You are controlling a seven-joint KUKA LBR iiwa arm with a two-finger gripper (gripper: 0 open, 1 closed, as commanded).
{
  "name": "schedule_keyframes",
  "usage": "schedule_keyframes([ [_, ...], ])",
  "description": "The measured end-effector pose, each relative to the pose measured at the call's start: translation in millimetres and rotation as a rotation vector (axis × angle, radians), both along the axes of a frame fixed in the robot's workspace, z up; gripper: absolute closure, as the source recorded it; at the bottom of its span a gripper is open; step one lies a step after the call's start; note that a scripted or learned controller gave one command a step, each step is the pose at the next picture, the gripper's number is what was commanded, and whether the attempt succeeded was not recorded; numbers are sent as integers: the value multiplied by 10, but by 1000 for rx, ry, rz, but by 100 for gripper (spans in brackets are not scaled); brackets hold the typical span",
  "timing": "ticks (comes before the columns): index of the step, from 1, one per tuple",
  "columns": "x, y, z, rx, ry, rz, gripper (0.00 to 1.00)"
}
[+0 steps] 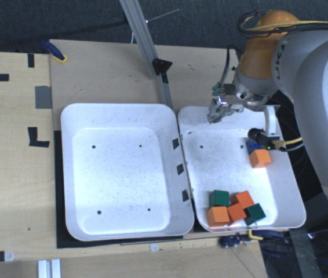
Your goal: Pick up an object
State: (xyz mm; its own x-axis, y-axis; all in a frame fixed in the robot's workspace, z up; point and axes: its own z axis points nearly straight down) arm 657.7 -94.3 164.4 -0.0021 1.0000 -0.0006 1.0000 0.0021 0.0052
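Five small blocks lie in our right-hand shallow white bin (280, 184): an orange cube (260, 158) alone, a green-and-orange cluster (233, 207) near the front. Our two-finger gripper (216, 116) hovers at the far rim, jaw state unclear. Approach step; next we descend onto one. The left white bin (71, 126) holds nothing.

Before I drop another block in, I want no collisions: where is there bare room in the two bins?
The left bin offers open floor from wall to wall. In the right bin, the middle floor is bare between the gripper at the far rim and the block cluster at the near edge. An orange block crowds its right wall.
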Motion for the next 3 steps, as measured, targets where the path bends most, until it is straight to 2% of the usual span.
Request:
schedule_keyframes([
  [1, -87, 28, 544, 0, 1, 0, 100],
  [2, -82, 33, 770, 1, 4, 0, 100],
  [3, -23, 665, 792, 2, 6, 5, 100],
])
